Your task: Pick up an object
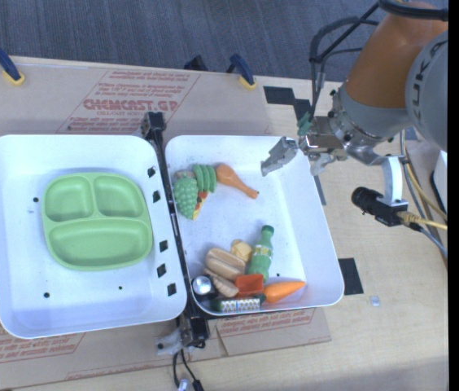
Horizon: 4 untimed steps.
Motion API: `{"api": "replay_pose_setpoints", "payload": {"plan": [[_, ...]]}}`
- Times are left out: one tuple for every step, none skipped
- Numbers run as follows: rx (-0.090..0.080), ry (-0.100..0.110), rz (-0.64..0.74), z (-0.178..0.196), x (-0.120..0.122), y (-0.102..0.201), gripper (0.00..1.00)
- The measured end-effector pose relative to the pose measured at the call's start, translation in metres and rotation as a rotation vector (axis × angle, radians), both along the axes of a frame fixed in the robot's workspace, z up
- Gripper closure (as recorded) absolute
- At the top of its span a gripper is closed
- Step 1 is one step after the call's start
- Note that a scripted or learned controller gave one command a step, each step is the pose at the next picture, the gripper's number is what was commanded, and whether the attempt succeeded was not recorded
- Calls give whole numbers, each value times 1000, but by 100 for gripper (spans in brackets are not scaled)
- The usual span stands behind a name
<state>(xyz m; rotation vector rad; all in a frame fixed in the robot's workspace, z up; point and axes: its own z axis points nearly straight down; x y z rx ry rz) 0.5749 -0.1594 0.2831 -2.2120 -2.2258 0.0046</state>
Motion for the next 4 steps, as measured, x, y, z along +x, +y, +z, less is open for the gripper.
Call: {"api": "replay_pose_setpoints", "payload": {"plan": [[0, 3, -53, -109, 46, -3, 0], [0, -3, 109, -189, 57, 17, 0], [0, 0, 113, -180, 57, 17, 100], [-1, -6, 147, -44, 32, 55, 100]]}}
